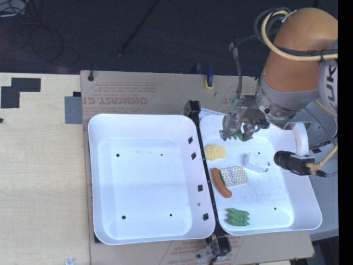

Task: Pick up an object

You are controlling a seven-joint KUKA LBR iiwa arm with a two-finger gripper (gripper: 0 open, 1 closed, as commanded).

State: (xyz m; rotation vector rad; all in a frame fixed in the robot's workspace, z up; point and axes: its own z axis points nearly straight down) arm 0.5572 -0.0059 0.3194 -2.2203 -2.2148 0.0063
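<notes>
Seen from the fixed camera above: two white bins side by side, the left bin (105,148) with no object in sight, the right bin (298,208) carrying all the small things. Gripper (238,128) low over the far edge of the right bin, near its back rim, with something green (236,136) just at the fingertips; impossible to tell whether held or merely lying below, and impossible to tell how wide the jaws stand. Just in front of it, near the divider, a yellow corn piece (215,152): probably light toy plastic, bumpy, so good friction, best taken across its short width. Nearer the camera, an orange sausage (221,183), touching a speckled block (234,175); the sausage round and smooth, likely to roll or slip, best pinched at mid-length across its thickness. The block looking flat and stiff, best taken by two opposite sides. To the right, a white piece (257,163), hard to make out against the bin floor. At the near edge, a green pod (237,217), well apart from the rest, probably light, with free room around for both fingers.
</notes>
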